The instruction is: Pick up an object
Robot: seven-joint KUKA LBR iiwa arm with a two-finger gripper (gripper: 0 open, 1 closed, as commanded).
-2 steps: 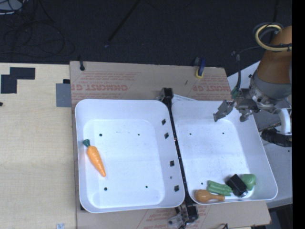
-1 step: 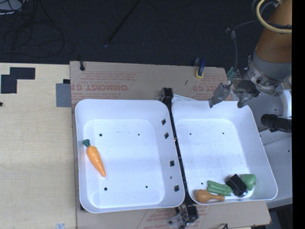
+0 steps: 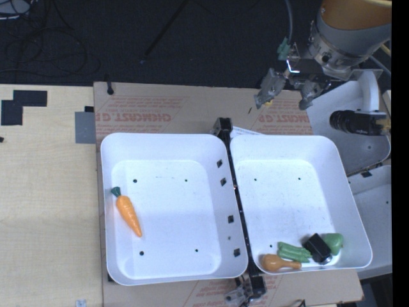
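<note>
Bottom-corner objects (image 3: 305,253) far below jaws (image 3: 285,97).

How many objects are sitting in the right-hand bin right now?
4, all bunched in the right bin's near corner: a tan pear-shaped piece, a green pod, a black block and a green piece partly behind it. More could be hidden underneath.

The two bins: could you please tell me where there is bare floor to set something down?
Left bin: bare floor right of the carrot. Right bin: bare except its near right corner, crowded by the green pieces, black block and orange piece.
</note>
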